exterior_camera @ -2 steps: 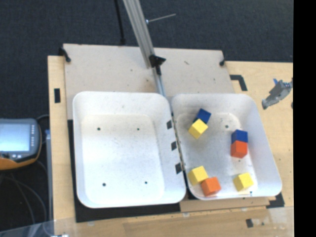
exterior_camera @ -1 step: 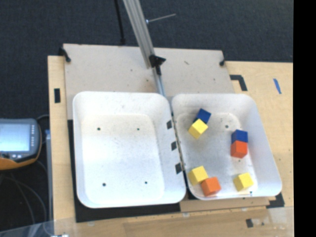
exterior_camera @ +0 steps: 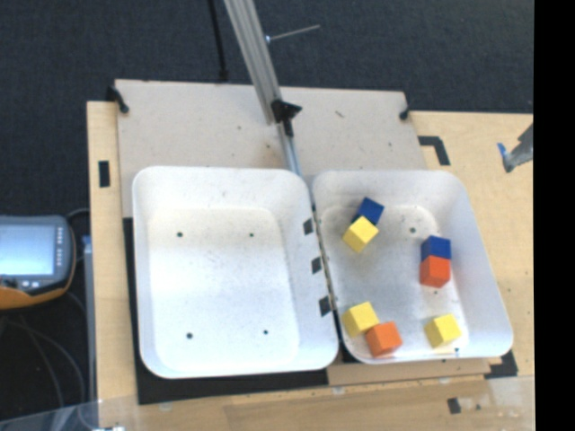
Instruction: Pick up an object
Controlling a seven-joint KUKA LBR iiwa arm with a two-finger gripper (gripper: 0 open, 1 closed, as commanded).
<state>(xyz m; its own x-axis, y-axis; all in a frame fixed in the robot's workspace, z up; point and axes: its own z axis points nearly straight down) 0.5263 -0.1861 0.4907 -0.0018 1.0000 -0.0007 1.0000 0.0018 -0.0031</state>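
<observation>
The right bin (exterior_camera: pixel 476 232) holds several small cubes. A blue cube (exterior_camera: pixel 369 210) touches a yellow cube (exterior_camera: pixel 360 233) near the bin's back left. Another blue cube (exterior_camera: pixel 437 248) sits against an orange cube (exterior_camera: pixel 434 271) on the right side. Along the front lie a yellow cube (exterior_camera: pixel 361 317), an orange cube (exterior_camera: pixel 384 338) touching it, and a yellow cube (exterior_camera: pixel 442 330) standing apart. A small grey piece of my gripper (exterior_camera: pixel 517 151) pokes in at the right edge, above the bench and outside the bin, far from every cube.
The left bin (exterior_camera: pixel 225 268) stands beside the right one, their rims meeting in the middle. A slanted metal bar (exterior_camera: pixel 256 52) rises behind the bins. A grey device (exterior_camera: pixel 34 251) sits off the bench at the left.
</observation>
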